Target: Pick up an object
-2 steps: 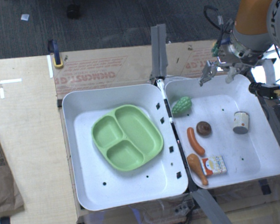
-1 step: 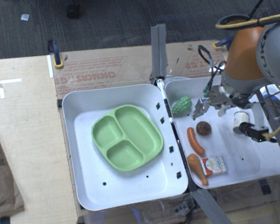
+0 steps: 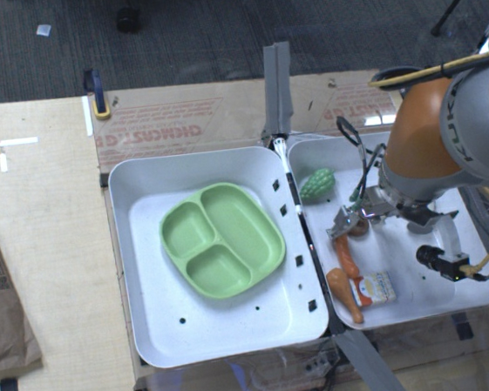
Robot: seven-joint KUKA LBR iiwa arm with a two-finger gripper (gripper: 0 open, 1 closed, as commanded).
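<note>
Two white bins sit side by side on the bench. At nine o'clock from the divider, the left bin (image 3: 139,272) holds a green divided plate (image 3: 223,239), lying flat and tilted a little, touched by nothing.

Across the divider, the right bin (image 3: 479,291) carries the loose pieces. A green knobbly object (image 3: 317,185) rests near the divider at about eleven o'clock of that bin's floor. An orange carrot-like piece (image 3: 347,260) runs from the bin's middle toward six o'clock, and at its lower end a second orange piece (image 3: 342,296) lies along the divider beside a small printed packet (image 3: 377,288).

The gripper (image 3: 350,220) hangs low over the upper tip of the carrot-like piece, with a small brownish thing just beside it. Whether its fingers are apart or together I cannot tell; the metal there is a tangle from this angle, and nothing is plainly seen between them.

At three o'clock the grey arm (image 3: 474,133) with its orange band (image 3: 421,131) reaches in, cables trailing.

The likeliest target is the carrot-like piece. To do this well, the fingers should straddle its narrow width rather than its length, come down square, and close before lifting, keeping off the packet.
</note>
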